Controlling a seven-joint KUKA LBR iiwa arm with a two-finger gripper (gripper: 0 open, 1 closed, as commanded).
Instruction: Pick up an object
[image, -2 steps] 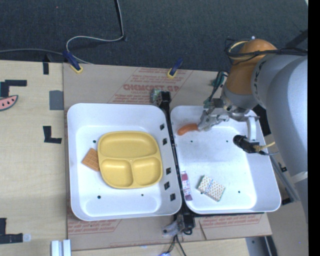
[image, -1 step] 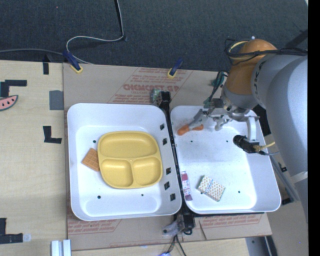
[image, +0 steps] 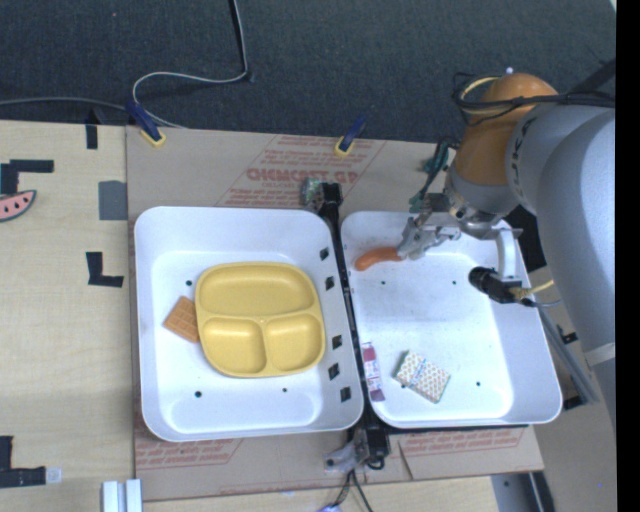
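A small orange, carrot-like piece (image: 373, 259) lies at the far left corner of the right bin (image: 500, 400). My gripper (image: 412, 246) reaches down from the right, and its tip meets the right end of the orange piece. Whether the piece is gripped or merely touched is unclear from this angle. A patterned white packet (image: 423, 376) lies near the front of the same bin, well apart from the gripper.
The left bin (image: 160, 400) holds a yellow divided plate (image: 260, 315) with a brown waffle-like piece (image: 181, 319) tucked at its left edge. A small pink-and-white item (image: 369, 367) rests against the right bin's left wall. The arm's grey body covers the right bin's far right side.
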